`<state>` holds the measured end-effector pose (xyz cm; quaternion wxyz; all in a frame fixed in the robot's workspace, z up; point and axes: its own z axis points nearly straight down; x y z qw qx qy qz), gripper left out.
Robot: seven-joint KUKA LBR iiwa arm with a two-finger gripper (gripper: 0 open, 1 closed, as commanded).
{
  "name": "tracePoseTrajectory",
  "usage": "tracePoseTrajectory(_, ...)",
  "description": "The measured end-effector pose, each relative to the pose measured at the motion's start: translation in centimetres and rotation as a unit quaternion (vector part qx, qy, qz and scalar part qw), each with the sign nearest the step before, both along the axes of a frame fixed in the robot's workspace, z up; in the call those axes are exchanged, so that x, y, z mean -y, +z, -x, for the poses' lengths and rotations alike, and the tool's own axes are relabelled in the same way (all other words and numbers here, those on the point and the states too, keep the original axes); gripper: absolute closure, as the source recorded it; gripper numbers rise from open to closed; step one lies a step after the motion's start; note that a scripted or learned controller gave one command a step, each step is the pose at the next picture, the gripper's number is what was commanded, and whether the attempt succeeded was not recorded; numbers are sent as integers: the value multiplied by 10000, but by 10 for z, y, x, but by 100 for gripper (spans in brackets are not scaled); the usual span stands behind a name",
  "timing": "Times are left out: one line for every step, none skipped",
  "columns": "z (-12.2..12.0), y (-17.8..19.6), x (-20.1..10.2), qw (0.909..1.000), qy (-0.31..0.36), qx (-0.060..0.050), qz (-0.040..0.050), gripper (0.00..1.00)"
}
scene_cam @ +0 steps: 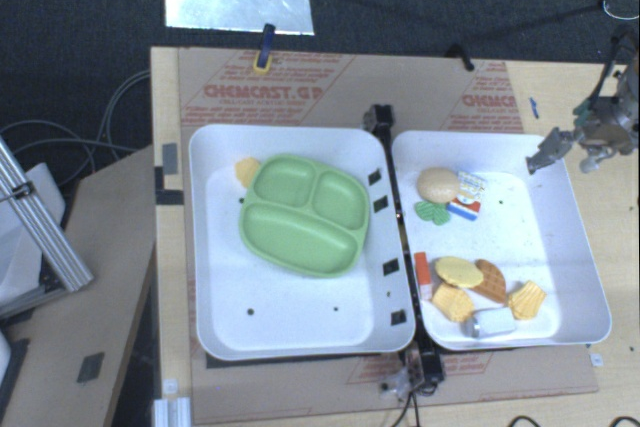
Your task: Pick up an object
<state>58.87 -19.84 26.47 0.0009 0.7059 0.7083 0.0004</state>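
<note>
Objects for picking lie in the right bin (560, 245): a tan bun (438, 183) near its far-left corner, a green leaf (433, 212) and a red-white-blue packet (463, 207) just beside it, and a cluster along the near edge made of a yellow oval (458, 271), a brown piece (490, 280), two waffle-like yellow bits (452, 302) (527, 298) and a grey cylinder (492, 322). An orange stick (422, 270) lies against the bin's left wall. The left bin (215, 295) carries a green tray (303, 213) with a small yellow thing (246, 172) tucked at its far-left side.

My gripper (548, 153) hangs over the far-right corner of the right bin, above the rim. I see one dark finger pointing down-left, but I cannot tell whether the jaws are apart or together; nothing shows between them.

I judge the approach has not committed to a target. Everything lies to the left of the jaws and nearer the camera. The bun is the closest item, straight left along the far edge; the cluster sits well apart toward the near edge. The bun stands alone enough that I'd favour it.
</note>
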Motion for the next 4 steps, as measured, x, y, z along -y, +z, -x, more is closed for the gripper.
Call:
tracePoseTrajectory(-2, -41, 1, 10000, -9, -11, -4, 0)
tracePoseTrajectory(-3, -83, 2, 10000, -11, -14, -4, 0)
tracePoseTrajectory(-13, -135, -3, 10000, 8, -18, -8, 0)
tracePoseTrajectory(-15, -179, -4, 10000, -3, 4, -14, 0)
